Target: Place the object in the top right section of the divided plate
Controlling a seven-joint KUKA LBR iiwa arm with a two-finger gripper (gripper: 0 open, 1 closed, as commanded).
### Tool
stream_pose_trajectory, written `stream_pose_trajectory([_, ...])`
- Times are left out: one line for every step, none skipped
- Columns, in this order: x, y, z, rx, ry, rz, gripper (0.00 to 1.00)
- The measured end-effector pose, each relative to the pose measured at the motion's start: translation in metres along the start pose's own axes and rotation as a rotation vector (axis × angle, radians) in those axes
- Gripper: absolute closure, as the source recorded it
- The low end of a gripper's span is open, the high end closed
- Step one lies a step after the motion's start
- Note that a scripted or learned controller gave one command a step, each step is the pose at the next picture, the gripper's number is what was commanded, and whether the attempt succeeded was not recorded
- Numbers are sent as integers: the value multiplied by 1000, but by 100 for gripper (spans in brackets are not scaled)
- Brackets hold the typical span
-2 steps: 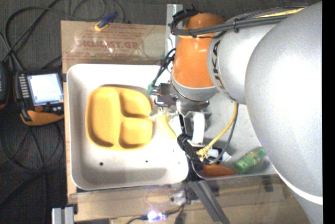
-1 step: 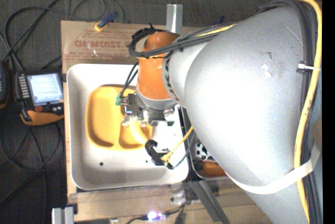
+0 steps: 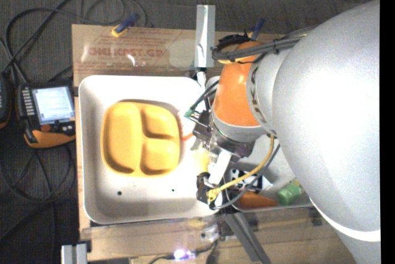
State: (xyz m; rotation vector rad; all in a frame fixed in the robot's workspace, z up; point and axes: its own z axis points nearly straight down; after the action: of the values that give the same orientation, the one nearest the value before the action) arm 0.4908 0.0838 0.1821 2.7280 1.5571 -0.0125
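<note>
Hiding most of the right bin (image 3: 284, 206), the arm (image 3: 237, 102) hangs beside the plate (image 3: 142, 138).

The grey arm (image 3: 327, 121) reaches in from the right, orange-banded wrist (image 3: 233, 110) bent downward.

Even overhead light, slightly soft focus

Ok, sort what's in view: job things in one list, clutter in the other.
Job: yellow plate; green block and orange piece, either may be the object.
Lying about: handheld screen; blue clamp.
</note>
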Motion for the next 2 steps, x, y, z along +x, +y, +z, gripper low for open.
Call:
stream_pose_trajectory([9,4,-26,1,1,-38,100])
stream_pose_trajectory([20,32,-28,0,1,1,100])
